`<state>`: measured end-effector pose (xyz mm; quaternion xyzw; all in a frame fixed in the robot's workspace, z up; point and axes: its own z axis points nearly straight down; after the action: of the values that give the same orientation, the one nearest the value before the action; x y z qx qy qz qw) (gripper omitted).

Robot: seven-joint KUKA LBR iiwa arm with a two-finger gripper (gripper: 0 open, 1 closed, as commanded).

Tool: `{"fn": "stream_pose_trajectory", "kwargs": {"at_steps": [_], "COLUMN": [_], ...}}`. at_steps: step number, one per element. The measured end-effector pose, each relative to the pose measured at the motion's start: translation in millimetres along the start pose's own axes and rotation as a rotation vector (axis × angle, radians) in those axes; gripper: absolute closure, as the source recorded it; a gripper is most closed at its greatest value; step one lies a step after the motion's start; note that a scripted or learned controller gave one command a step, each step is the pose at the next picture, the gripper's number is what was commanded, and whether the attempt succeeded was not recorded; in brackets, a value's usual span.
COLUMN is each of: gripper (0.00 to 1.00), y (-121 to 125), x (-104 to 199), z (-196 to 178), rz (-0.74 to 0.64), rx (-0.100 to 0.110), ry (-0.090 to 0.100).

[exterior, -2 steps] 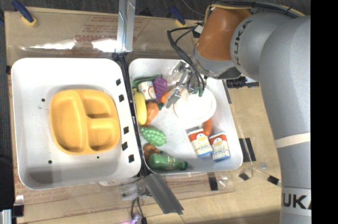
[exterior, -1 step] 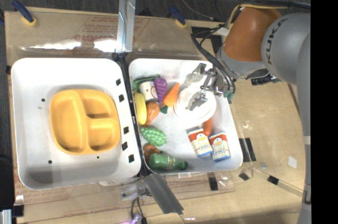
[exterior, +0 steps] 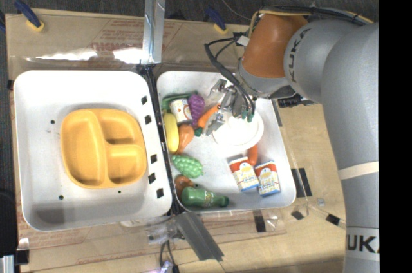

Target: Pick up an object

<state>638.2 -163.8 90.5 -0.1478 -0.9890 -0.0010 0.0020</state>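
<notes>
I count two white bins. Left bin [exterior: 32,136]: one yellow tray [exterior: 103,146]. Right bin [exterior: 283,181]: two cartons [exterior: 254,176], one green bottle [exterior: 203,198], one white plate [exterior: 241,130]. My pincer [exterior: 225,107] hovers over the plate; I cannot tell its state.

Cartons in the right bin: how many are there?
2. One carton and a second carton lie side by side near the right bin's front right corner. Others may be hidden under the tool.

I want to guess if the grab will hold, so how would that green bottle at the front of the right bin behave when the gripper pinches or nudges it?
The green bottle lies on its side, so it would likely roll if nudged. Its surface looks smooth, probably slippery. It looks like rigid toy plastic, likely light.
</notes>
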Motion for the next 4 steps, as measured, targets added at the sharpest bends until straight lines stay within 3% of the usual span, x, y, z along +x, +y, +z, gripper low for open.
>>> {"fn": "stream_pose_trajectory", "kwargs": {"at_steps": [1, 2, 3, 4], "gripper": [0.0, 0.0, 0.0, 1.0], "y": [29, -47, 16, 16], "x": [-2, 12, 22, 21], "z": [-3, -39, -1, -13], "rz": [-0.156, -0.261, -0.137, -0.141], "rx": [0.002, 0.004, 0.0, 0.002], "ry": [-0.008, -0.007, -0.003, -0.007]}}
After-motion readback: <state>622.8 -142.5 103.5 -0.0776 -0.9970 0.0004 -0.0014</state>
